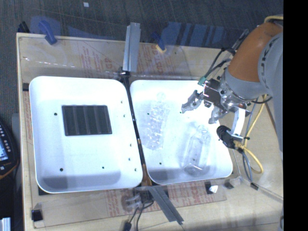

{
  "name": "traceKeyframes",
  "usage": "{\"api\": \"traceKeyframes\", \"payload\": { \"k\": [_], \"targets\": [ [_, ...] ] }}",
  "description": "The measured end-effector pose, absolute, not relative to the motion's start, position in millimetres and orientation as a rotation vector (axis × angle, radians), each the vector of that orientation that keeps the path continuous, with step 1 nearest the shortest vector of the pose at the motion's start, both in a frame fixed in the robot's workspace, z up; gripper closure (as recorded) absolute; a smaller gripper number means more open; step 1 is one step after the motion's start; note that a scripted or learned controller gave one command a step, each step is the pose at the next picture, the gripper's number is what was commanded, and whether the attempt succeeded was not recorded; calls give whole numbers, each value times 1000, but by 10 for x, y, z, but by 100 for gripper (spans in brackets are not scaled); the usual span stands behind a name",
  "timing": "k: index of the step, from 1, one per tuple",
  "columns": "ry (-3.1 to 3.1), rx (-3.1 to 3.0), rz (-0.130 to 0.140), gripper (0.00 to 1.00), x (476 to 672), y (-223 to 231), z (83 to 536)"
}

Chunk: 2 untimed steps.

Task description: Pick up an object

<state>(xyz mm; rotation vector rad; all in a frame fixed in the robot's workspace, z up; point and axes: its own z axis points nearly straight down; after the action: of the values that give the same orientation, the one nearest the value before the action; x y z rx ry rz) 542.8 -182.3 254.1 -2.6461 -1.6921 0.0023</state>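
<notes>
Two clear plastic objects lie in the right bin (144, 93). A knobbly transparent bottle (155, 121) lies left of the bin's middle, and a smooth clear cup or bottle (195, 150) lies towards the front right. My gripper (201, 110) hangs over the right side of this bin, above and behind the smooth clear one. Its two fingers are spread apart with nothing between them. The left finger (190, 102) points towards the bin's middle.
The left bin (43, 90) holds a dark ribbed rectangular block (87, 120). A metal bar (131, 47) stands at the back between the bins. Cables (250, 153) hang off the wrist beside the right bin's right wall.
</notes>
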Motion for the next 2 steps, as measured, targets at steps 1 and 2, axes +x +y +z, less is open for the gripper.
{"api": "traceKeyframes", "payload": {
  "k": [1,2],
  "targets": [
    [-1312,-2847,9,0,5646,-1387,1896],
    [-1494,-2760,4,0,5638,-1999,2022]
  ]
}}
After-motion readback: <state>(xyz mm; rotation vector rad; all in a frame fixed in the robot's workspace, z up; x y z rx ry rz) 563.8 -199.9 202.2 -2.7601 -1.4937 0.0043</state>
